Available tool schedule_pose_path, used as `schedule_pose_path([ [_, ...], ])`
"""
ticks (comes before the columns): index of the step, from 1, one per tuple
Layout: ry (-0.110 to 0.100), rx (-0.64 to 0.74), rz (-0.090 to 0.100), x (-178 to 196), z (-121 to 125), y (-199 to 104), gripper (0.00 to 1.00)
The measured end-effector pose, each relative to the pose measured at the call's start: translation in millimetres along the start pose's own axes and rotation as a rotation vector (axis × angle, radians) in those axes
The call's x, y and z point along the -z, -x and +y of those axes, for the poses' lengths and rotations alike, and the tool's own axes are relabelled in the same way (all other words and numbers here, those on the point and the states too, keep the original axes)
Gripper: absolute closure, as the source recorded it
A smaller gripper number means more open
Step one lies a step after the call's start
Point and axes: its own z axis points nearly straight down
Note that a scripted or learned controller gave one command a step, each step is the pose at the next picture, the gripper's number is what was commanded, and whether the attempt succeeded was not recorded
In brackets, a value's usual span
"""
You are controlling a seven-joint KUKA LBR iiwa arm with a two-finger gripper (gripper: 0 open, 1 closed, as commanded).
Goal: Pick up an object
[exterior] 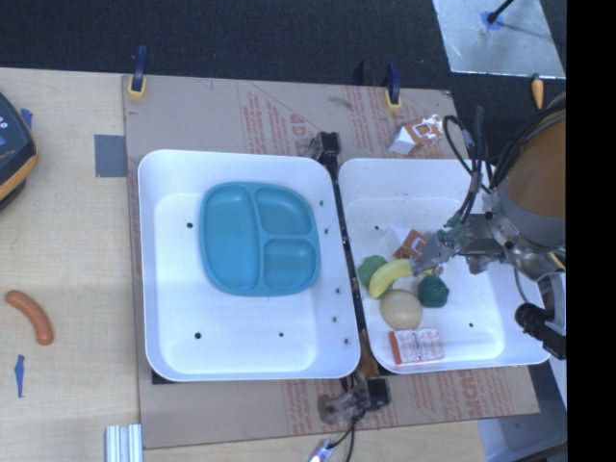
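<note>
The right bin (385, 186) holds a yellow banana (388, 276), a green leafy piece (371, 267), a beige round object (401, 309), a dark green broccoli-like piece (434, 292), a small brown packet (411, 245) and a red-and-white box (417, 346). My gripper (430, 255) hangs low over the bin's middle, just right of the banana and above the dark green piece. The arm (534, 195) reaches in from the right.
The left bin (173, 345) bears a blue divided plate (260, 238). A sausage toy (31, 317) lies on the bench at far left. A small carton (416, 134) sits behind the right bin. Clamps and cables edge the cardboard.
</note>
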Motion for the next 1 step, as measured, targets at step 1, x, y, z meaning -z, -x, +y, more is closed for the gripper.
schedule_pose_path([
  [1, -0.001, -0.001, -0.001, -107.9, 4.8, 61.0, 0.00],
])
